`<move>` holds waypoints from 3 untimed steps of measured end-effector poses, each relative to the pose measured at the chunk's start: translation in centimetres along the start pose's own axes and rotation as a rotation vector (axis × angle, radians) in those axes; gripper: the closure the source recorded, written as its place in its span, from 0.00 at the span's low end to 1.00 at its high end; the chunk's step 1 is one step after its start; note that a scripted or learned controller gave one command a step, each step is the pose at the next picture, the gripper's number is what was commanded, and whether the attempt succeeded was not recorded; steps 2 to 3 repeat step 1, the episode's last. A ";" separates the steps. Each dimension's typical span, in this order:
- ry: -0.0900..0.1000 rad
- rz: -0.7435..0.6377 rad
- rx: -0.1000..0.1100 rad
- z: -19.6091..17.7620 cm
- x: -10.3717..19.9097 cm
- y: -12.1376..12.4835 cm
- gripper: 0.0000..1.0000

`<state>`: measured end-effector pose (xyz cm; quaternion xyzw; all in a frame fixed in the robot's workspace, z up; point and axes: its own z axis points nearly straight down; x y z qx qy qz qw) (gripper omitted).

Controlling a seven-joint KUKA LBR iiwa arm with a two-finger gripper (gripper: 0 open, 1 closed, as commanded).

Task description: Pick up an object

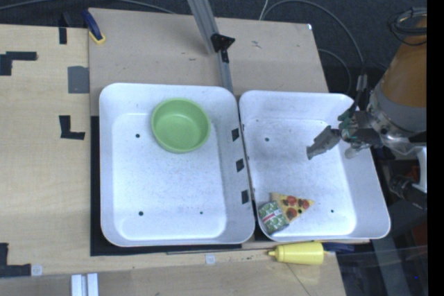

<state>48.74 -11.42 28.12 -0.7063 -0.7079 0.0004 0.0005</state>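
My gripper (335, 148) hangs over the right side of the right bin (361, 197), open, with nothing between its fingers. A toy pizza slice (295, 205) lies near that bin's front edge, well below and left of the gripper. Touching the slice's left end is a small green and white can (272, 217), in the bin's front left corner. A green bowl (180, 125) sits upright in the back of the left bin (118, 218).
A yellow mustard bottle (300, 254) lies on the bench just outside the right bin's front rim. A slanted metal pole (201, 3) rises behind the bins' shared wall. Cables (305, 10) run across the dark floor at the back.
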 end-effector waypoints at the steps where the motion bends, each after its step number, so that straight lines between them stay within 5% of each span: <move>1: 0.000 0.000 0.000 0.0 0.0 0.0 0.00; 3: 0.000 0.000 0.000 0.0 0.0 0.0 0.00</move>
